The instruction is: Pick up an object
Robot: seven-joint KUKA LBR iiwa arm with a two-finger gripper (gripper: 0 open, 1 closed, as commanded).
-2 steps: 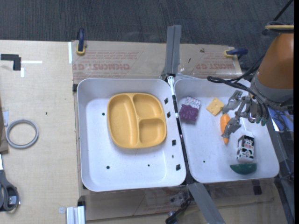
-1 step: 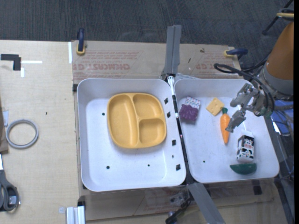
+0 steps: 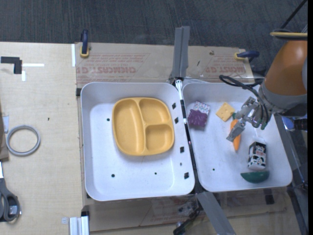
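Divided plate in left bin, carrot in right bin

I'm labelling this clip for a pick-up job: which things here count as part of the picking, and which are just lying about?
Part of the job:
- gripper, over the right bin
- carrot under it
- purple grapes
- yellow cracker
- cow-print bottle
- green piece

Lying about:
- yellow divided plate in the left bin
- tape roll
- scissors
- clamps

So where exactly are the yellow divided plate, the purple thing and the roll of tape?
yellow divided plate [image 3: 143,126]: camera view, on its central ridge, left bin.
purple thing [image 3: 198,117]: camera view, on its middle, right bin.
roll of tape [image 3: 22,140]: camera view, on its grey ring, left on the bench.
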